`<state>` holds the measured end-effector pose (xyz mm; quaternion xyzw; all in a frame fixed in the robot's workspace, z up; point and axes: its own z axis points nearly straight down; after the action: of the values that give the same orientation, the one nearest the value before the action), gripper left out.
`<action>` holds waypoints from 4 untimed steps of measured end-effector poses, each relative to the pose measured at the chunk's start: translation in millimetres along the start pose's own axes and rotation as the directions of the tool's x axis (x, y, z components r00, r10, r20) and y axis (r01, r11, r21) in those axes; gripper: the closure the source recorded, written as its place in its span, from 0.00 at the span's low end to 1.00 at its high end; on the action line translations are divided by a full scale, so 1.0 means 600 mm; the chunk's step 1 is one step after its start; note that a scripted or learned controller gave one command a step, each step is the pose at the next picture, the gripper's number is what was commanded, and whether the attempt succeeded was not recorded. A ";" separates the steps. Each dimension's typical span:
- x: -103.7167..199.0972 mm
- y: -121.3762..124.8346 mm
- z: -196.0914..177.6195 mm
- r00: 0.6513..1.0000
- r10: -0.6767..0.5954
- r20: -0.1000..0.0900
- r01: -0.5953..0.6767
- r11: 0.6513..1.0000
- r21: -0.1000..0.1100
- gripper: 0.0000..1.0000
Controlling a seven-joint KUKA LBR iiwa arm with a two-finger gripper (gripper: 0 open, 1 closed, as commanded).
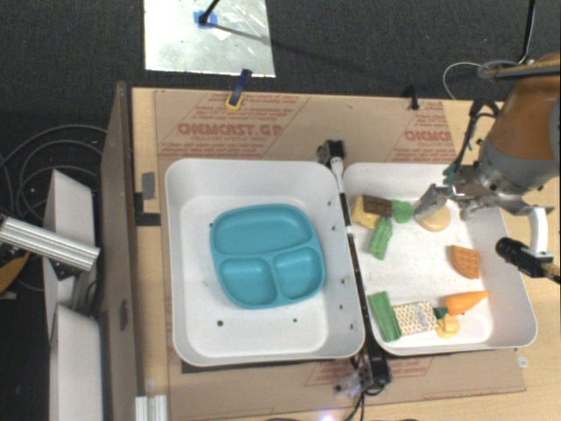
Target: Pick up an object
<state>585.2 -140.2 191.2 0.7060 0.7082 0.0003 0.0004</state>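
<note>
My gripper [450, 203] hangs over the back of the right bin [517, 323], open. One grey finger [429, 203] slants down beside a tan round bun [434, 221], which lies on the bin floor just below and left of the gripper; nothing is held. Around it lie a brown block [377, 206], a small green piece [401, 210], a green cylinder [380, 238], an orange waffle [465, 261], a carrot [465, 303], a green block [383, 314] and a patterned packet [414, 317].
The left bin [188, 323] holds a blue divided plate [267, 254]. A black clamp [331, 153] sits where the two bins meet at the back. The arm's black bracket [526, 257] overhangs the right bin's right rim. Cables lie at the far left.
</note>
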 end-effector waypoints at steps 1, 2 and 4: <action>0.065 0.041 0.110 1.000 -0.005 -0.001 0.005 1.000 0.001 0.00; 0.079 0.045 0.181 1.000 -0.003 0.000 0.003 1.000 0.001 0.00; 0.031 0.008 0.084 1.000 0.003 0.000 -0.003 1.000 -0.001 1.00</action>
<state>589.7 -121.5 141.0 0.7071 0.7071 0.0005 0.0007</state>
